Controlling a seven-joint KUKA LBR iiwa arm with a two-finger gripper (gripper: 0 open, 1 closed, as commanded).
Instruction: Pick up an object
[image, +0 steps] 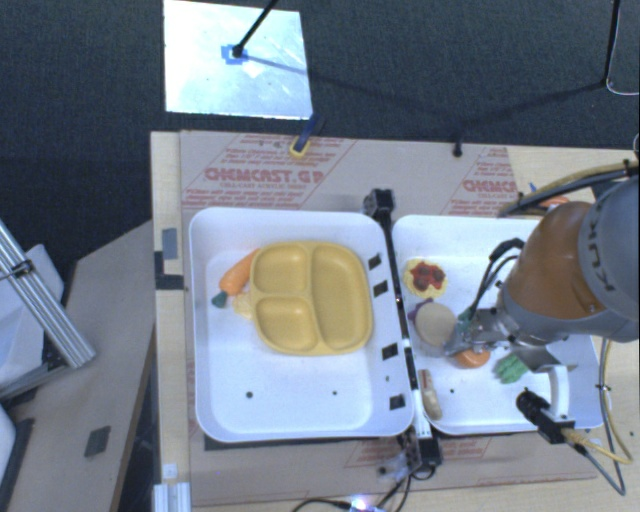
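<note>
So the grey two-finger gripper (468, 338) sits low in the right white bin (450, 232), honestly can't tell its state. The small orange plastic toy piece (473, 357) lies right beneath it; probably light, stiff, a bit slick, so pinch across its middle.

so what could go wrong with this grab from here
The gripper is low in the right bin amid a tight cluster: a beige round piece, an orange item and a green one. It may close on two at once, or nudge one aside and come up with nothing. The arm hides the contact, so a miss is hard to spot.
</note>
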